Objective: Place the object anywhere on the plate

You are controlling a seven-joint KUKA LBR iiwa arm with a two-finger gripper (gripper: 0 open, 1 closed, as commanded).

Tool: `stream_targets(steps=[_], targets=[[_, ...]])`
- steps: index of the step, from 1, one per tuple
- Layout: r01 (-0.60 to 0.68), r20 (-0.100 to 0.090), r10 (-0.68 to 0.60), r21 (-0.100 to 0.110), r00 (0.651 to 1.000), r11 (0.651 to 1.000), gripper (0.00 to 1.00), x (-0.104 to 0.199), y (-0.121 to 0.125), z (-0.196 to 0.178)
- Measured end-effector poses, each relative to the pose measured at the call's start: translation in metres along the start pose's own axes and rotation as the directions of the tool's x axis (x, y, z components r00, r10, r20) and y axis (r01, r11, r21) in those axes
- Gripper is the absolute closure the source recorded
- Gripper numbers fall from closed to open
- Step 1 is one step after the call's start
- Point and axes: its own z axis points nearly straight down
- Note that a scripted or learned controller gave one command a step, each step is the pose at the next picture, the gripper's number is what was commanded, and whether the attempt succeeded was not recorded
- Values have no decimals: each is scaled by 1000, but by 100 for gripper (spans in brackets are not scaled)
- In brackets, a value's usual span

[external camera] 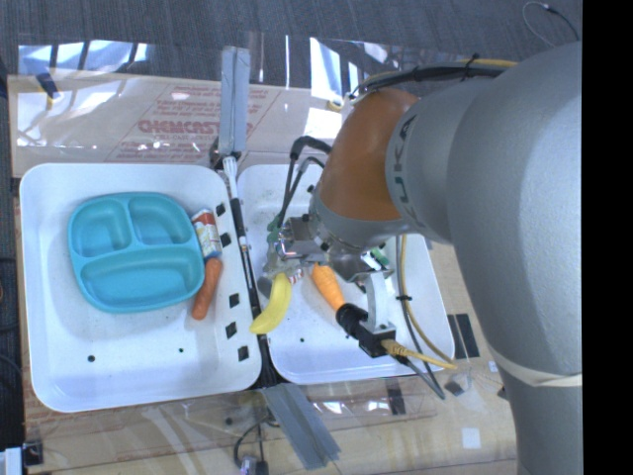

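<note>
A blue divided plate [134,250] lies in the left bin [59,364]. Against its right rim rest an orange carrot [206,287] and a small red-and-white can [206,234]. In the right bin [326,359] a yellow banana [274,305] lies by the left wall, with a second orange carrot [326,285] to its right. My gripper [288,244] hangs low in the right bin, just above the banana's upper end and left of that carrot. The wrist hides what lies under it.
The big grey arm with its orange band [366,166] covers most of the right bin. A black cable fitting [361,334] sits near the bin's front. A bit of green [377,258] peeks from under the arm. A divider [242,295] separates the bins.
</note>
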Motion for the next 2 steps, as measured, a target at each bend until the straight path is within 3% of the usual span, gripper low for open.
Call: stream_targets(steps=[1,2], targets=[[325,4,-325,-5,946,946,100,58,54,-1],[177,3,-177,-5,984,984,100,38,116,-69]])
